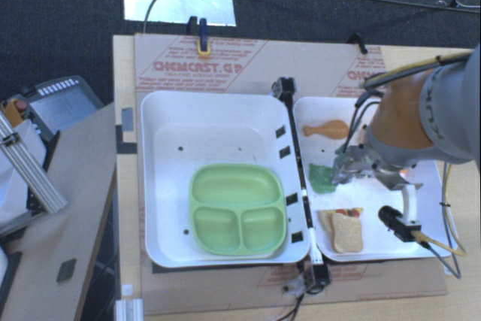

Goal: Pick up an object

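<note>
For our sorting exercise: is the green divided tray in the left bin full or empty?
Empty. The tray lies flat in the left bin, and all three of its compartments show only bare green.

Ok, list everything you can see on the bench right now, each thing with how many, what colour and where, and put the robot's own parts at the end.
White bins: two, white, side by side on the bench.
Divided plate: one, light green, three compartments, in the left bin toward its near side.
Toy chicken drumstick: one, orange-tan, far end of the right bin.
Green item: one, green, left side of the right bin, right at the claw; too hidden to name.
Toy sandwich: one, tan with a red edge, near left corner of the right bin.
Clamp: one, yellow and dark, far edge of the cardboard sheet.
Arm: one, grey with orange band, over the right bin.
Claw: one, dark, low over the green item.
</note>
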{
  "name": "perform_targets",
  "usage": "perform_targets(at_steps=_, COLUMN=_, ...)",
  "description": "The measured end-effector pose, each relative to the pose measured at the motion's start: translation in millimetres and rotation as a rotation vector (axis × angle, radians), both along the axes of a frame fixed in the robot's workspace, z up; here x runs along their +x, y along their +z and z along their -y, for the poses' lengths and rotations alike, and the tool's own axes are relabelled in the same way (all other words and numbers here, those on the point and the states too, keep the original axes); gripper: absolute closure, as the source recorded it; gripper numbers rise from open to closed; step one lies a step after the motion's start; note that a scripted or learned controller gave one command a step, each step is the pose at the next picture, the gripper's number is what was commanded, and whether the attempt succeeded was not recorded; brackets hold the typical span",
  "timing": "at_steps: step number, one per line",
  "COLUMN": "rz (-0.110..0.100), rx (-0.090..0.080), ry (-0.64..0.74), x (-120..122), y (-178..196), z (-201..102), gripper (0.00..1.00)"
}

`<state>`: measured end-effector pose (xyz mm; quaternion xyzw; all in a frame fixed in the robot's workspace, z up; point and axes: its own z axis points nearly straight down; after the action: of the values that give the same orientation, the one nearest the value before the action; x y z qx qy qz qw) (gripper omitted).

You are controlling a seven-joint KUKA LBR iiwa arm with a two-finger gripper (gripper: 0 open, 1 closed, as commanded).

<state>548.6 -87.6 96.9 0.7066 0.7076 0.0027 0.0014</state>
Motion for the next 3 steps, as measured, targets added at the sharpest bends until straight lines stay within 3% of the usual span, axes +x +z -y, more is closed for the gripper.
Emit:
perform_targets(at_steps=2, rz=0.001, rx=-0.003, ry=0.002, x=7.0, y=110.2, z=1.6, gripper=1.0)
perform_targets(at_steps=3, rz=-0.002, rx=-0.002, ry=0.003, x=8.2, y=125.1, z=1.8, gripper=1.0)
